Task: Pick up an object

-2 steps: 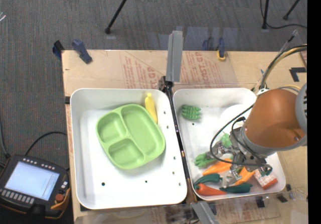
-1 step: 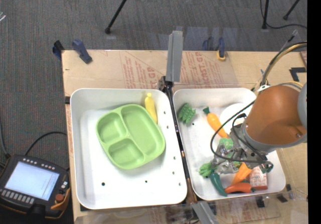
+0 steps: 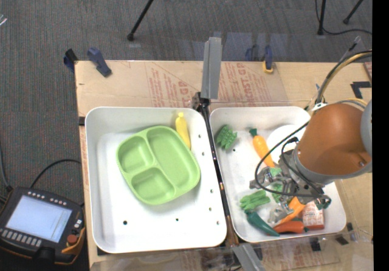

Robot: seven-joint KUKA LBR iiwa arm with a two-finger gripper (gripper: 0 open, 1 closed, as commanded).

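Toy food crowds the right bin (image 3: 240, 115); the end effector (image 3: 285, 203) sits low over its near corner, grip state hidden. A carrot (image 3: 262, 147) lies apart toward the middle; likely light, hard, slippery plastic, best pinched across its thick middle

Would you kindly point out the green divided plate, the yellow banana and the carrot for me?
green divided plate (image 3: 159, 165): camera view, central ridge between compartments.
yellow banana (image 3: 182, 130): camera view, middle of its body.
carrot (image 3: 261, 146): camera view, orange body.
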